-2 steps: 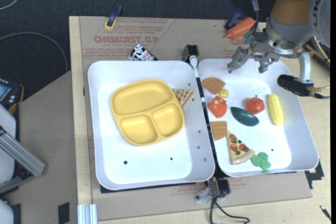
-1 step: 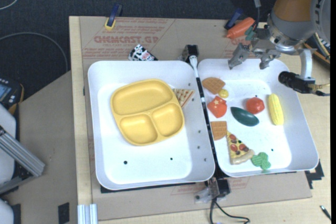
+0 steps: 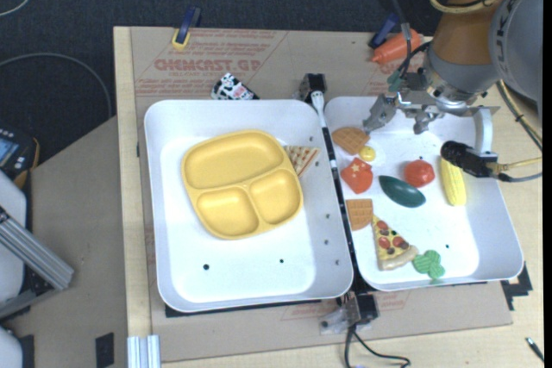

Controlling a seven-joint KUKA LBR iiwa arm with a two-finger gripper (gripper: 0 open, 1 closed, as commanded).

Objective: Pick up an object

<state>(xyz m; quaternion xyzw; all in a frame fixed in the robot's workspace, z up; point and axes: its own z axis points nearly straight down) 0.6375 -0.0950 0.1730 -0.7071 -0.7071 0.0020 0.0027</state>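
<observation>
The right bin (image 3: pixel 496 224) holds a scatter of glossy toy food. Taking the round red tomato (image 3: pixel 419 173) as marker: a ridged yellow corn cob (image 3: pixel 453 183) lies just right of it, a smooth dark green oval (image 3: pixel 402 190) just left and below, a red strawberry (image 3: pixel 356 176) further left, and a pizza slice (image 3: pixel 391 243) and knobbly broccoli (image 3: pixel 429 263) below. Above the tomato hangs the metal claw (image 3: pixel 400 115), fingers spread wide, gripping nothing. Far left, the other bin (image 3: pixel 250 289) carries a yellow three-part plate (image 3: pixel 241 183).
</observation>
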